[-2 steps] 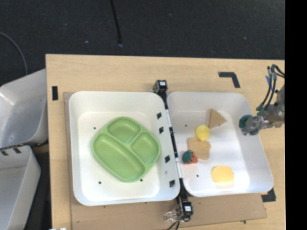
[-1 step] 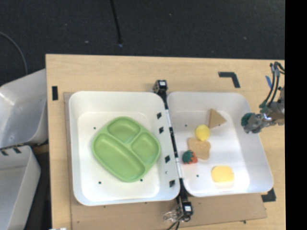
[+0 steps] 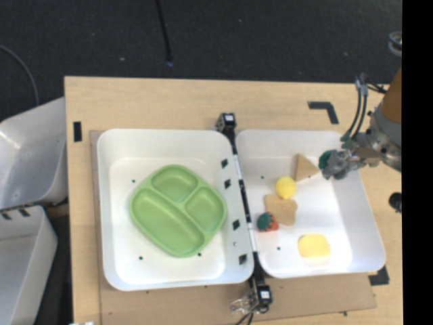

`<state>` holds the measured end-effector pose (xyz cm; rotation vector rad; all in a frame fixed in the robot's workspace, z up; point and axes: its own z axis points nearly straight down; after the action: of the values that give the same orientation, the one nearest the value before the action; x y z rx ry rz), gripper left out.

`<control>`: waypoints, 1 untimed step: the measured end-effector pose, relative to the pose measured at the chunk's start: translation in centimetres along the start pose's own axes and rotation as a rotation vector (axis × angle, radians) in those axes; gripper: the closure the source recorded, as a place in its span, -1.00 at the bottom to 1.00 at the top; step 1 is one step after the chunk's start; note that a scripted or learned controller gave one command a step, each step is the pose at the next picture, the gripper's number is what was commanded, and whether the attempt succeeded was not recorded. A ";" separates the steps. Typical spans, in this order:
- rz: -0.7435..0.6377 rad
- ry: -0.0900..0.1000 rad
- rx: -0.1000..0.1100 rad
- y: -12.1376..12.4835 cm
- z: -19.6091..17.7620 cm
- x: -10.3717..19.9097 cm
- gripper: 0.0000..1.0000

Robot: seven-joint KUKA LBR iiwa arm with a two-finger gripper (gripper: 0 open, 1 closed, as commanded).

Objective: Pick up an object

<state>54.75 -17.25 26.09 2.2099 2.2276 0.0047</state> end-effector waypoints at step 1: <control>0.001 0.000 0.001 2.3 0.9 5.6 1.00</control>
<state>56.98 -11.62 25.25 2.2111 2.2274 0.0030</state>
